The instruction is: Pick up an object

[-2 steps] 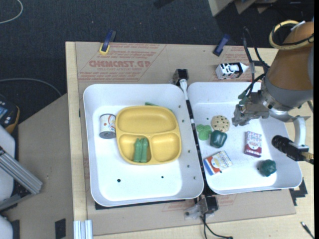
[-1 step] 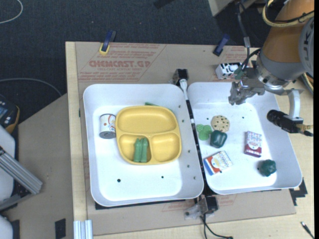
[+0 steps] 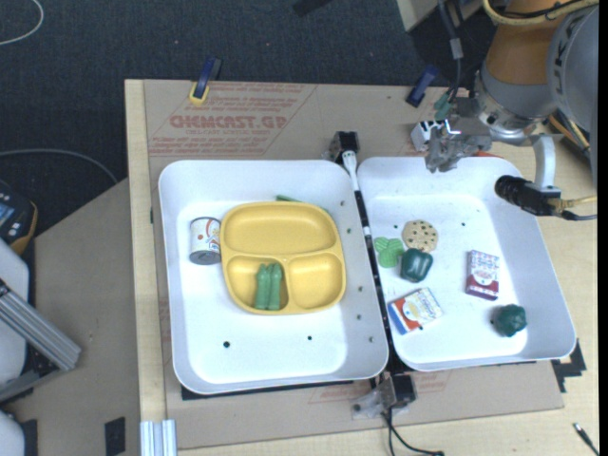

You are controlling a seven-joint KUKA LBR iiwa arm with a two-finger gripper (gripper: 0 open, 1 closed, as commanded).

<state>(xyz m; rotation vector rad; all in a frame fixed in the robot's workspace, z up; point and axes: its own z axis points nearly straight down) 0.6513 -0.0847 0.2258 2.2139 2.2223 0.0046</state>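
Note:
My gripper hangs over the far rim of the right bin, with nothing visible between its fingers. Below it in that bin lie a round cookie, a light green piece, a dark green pepper, a red and white box, a blue, red and white packet and a dark green lump. All of these lie well below the gripper, apart from it.
The left bin holds a yellow divided plate with a green pod in one compartment, a small can beside it, and a green sliver behind it. A black clamp sits between the bins.

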